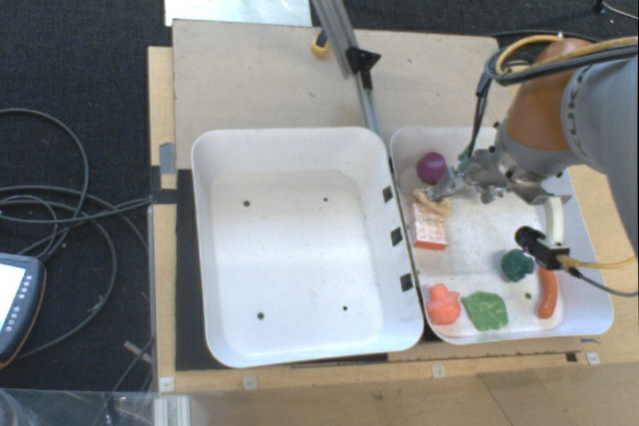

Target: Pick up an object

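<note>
A: Six small items in the right-hand shallow white plastic bin point(599, 319), all close to the jaws point(446, 185). Listing:
- Round purple plastic ball point(431, 167), just above the jaws, touching or nearly so. Hard, smooth, light; apt to roll or squirt out.
- Flat tan and orange-red carton point(430, 222), just below the jaws. Light, stiff, crushable at the edges.
- Dark green knobbly lump point(516, 264), off to the wrist side, beside the black cable fitting point(533, 242).
- Orange carrot-shaped stick point(546, 292), beyond that lump.
- Orange-pink rounded toy point(443, 303) and flat green leaf-shaped piece point(485, 310), well below the jaws at the bin's near wall.

B: Jaw state?

A: Cannot tell; nothing is visibly held.

B: Likeliest pick, and where to take it?

A: My judgement: the ball or the carton. Ball across its widest middle, squarely. Carton across its narrow sides, since it lies flat. Left-hand white bin point(290, 244) lies across the divider from the jaws.
</note>
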Action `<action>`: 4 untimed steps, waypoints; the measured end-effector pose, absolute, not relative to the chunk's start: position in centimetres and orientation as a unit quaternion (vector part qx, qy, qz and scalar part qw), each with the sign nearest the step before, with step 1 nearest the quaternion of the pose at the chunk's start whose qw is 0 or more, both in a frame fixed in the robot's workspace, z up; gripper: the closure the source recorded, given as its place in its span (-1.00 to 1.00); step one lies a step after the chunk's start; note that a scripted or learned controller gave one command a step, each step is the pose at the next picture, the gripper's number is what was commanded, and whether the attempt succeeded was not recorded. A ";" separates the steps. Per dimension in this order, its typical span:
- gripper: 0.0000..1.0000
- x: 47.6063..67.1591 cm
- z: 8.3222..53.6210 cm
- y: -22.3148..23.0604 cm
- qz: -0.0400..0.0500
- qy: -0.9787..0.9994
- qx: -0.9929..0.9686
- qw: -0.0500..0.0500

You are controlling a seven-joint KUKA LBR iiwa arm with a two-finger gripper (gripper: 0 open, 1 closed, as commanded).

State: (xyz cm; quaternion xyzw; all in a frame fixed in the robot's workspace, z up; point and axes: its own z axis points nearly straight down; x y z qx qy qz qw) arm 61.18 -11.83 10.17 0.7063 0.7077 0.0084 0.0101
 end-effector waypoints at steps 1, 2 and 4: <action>1.00 61.3 11.4 -11.8 0.010 0.708 0.706 0.012; 1.00 61.2 16.1 -11.0 0.002 0.709 0.705 0.002; 1.00 61.4 28.1 -11.0 0.002 0.709 0.705 0.003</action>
